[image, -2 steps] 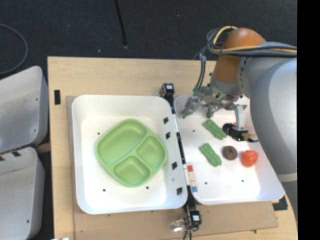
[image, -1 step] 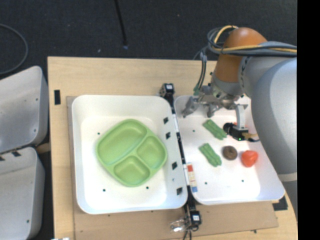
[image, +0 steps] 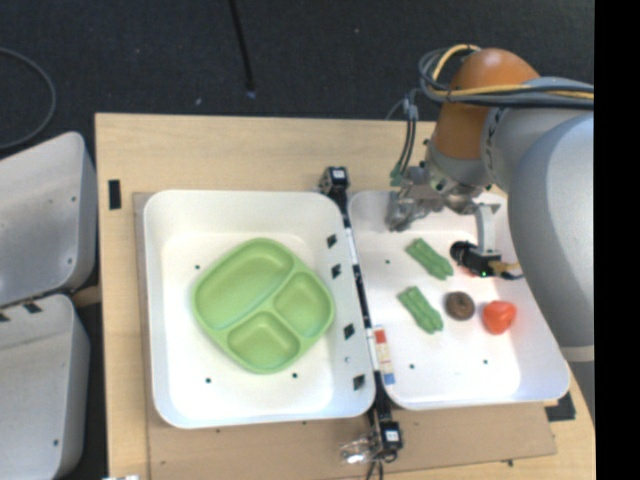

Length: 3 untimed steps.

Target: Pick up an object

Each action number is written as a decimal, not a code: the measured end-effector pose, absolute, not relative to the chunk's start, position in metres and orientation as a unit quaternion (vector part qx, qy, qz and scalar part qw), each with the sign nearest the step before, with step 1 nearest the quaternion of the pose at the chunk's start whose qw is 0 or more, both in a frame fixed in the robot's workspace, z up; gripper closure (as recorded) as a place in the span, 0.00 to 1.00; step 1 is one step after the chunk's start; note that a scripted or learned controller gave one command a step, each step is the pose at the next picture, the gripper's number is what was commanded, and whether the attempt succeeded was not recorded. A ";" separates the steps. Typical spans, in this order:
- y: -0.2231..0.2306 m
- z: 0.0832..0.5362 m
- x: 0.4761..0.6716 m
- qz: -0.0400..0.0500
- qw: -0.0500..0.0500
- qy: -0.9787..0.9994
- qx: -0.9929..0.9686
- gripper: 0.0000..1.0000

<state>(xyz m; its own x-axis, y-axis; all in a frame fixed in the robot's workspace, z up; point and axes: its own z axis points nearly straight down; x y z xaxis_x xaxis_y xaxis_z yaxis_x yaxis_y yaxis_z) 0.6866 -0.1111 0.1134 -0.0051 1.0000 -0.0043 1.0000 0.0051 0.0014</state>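
Observation:
In the right bin [image: 470, 383] lie two green pea pods, one [image: 428, 258] near the bin's back and one [image: 420, 308] below it. A small brown round piece [image: 460, 305] and a red-orange piece [image: 499, 316] rest to their right. My gripper [image: 403, 215] hangs over the back left corner of the right bin, just up and left of the upper pea pod. Nothing shows between its fingers.
The left bin [image: 180, 388] holds a green divided plate [image: 263, 304] with three compartments. A divider with black clips [image: 352, 298] runs between the bins. The arm's grey body [image: 550, 198] overhangs the right bin's right side.

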 end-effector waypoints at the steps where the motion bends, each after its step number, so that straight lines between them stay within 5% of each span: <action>1: -0.114 0.157 0.685 0.001 0.002 0.707 0.707 1.00; 2: -0.115 0.208 0.686 0.002 0.002 0.708 0.706 1.00; 3: -0.060 0.206 0.679 0.000 0.000 0.709 0.705 1.00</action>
